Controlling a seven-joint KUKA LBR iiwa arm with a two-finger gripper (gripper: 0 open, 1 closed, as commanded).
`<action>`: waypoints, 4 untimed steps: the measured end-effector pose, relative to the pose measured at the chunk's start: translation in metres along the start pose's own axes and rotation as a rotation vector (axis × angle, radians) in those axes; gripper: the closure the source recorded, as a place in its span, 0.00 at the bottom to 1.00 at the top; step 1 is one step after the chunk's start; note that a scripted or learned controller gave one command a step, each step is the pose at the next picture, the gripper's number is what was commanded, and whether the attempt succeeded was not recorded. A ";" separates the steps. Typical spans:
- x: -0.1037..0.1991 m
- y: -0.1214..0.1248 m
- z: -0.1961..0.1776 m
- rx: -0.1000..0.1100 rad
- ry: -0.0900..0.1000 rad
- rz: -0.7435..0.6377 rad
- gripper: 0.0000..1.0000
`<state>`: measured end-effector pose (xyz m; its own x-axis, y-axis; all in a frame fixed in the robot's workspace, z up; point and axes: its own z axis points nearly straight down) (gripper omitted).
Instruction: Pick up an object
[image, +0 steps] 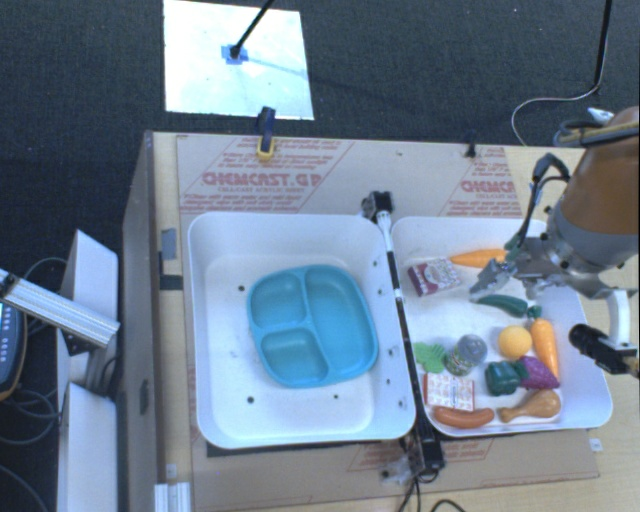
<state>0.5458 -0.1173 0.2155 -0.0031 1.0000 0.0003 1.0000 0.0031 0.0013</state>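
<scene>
The left bin (215, 330) holds a blue divided plate (311, 324) with three compartments, lying flat near its middle. A black bar (398, 300) runs between the two bins. In the right bin (600, 400), near the bar, a small red and white packet (432, 276) lies at the back, and an orange carrot (478, 258) lies just beside it to the right. Toward the front there are a green leafy toy (431, 356), a grey round piece (467, 351), a red and white card (444, 389) and a red sausage (462, 417). Further right are a yellow lemon (515, 342), a dark green toy vegetable (503, 377), a purple eggplant (539, 374), a second carrot (545, 343) and a brown chicken drumstick (530, 405). The gripper (510, 285) hangs low over the back of the right bin, its fingers a little apart, just above a long dark green toy vegetable (500, 303). It seems to touch this piece, but I cannot tell if the piece is really between the fingers.
</scene>
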 end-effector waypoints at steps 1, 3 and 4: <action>-0.041 0.000 0.131 -0.001 -0.002 0.002 0.00; -0.026 -0.002 0.123 0.001 0.000 0.001 0.00; -0.060 0.082 0.131 -0.002 -0.002 0.000 0.00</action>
<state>0.6281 -0.1770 0.0850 -0.0036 1.0000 -0.0013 1.0000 0.0036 0.0032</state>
